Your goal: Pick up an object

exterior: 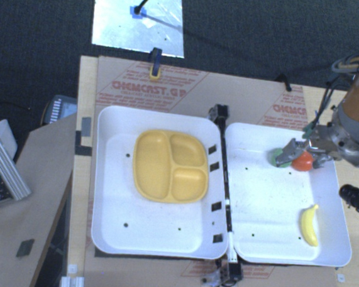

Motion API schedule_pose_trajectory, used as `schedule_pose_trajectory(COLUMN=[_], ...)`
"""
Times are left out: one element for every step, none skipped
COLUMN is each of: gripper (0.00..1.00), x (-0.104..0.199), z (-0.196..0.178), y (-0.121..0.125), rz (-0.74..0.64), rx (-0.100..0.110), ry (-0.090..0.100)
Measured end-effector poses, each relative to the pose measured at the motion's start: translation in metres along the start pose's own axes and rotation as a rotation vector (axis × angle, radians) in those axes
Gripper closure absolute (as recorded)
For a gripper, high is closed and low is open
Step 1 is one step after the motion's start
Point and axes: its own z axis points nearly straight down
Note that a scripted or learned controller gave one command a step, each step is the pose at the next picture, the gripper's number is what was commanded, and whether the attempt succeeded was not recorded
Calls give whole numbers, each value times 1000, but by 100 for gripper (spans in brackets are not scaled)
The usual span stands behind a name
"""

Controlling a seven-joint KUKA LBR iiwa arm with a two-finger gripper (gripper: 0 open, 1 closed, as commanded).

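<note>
Hovering at the far edge of the right bin (pixel 346 250), the gripper (pixel 295 154) sits over a red-orange object (pixel 303 162) and a green one (pixel 274 157); finger state cannot be told, and no lift is evident. A banana (pixel 310 225) lies near the bin's right edge, unobstructed; a yellow divided plate (pixel 170 166) occupies the left bin (pixel 105 227).

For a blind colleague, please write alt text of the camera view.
The gripper is low in the right bin, at a red and green object; a banana lies nearer the front. The left bin holds a yellow divided plate.
</note>
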Motion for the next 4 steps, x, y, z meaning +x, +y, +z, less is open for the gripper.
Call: schedule_pose_trajectory(gripper=[0, 0, 0, 0], x=[0, -3, 7, 7], z=[-6, 56, 104, 149], y=[2, 5, 5, -2], rz=[-2, 0, 1, 1], rx=[-11, -7, -7, -6], ry=[-1, 0, 0, 0])
